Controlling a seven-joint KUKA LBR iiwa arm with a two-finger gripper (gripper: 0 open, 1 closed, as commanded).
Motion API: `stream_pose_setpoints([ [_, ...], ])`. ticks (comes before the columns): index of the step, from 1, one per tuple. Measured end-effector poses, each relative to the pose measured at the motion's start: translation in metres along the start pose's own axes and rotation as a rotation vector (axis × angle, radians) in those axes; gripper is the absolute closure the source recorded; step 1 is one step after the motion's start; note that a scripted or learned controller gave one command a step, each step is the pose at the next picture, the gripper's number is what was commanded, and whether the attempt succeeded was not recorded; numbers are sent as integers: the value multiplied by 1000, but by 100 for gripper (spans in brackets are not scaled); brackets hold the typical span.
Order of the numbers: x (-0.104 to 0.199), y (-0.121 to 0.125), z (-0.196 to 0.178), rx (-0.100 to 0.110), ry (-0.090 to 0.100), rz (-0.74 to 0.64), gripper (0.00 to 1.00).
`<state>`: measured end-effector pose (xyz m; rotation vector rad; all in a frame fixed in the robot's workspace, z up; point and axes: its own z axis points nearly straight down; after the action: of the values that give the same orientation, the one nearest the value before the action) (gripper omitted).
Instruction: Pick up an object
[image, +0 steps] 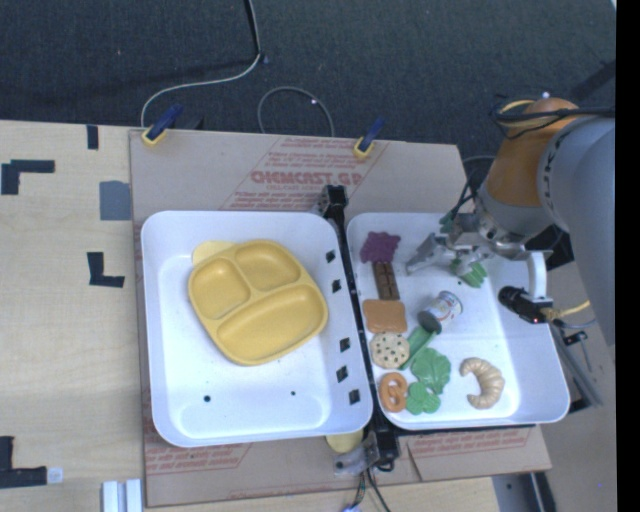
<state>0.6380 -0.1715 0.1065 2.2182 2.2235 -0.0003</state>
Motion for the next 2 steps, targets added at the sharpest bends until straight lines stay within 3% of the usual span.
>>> stream_pose_setpoints([
  [1,-23,-67,20,-5,-2,4,0],
  [2,-47,13,20,-7,-3,-1,0],
])
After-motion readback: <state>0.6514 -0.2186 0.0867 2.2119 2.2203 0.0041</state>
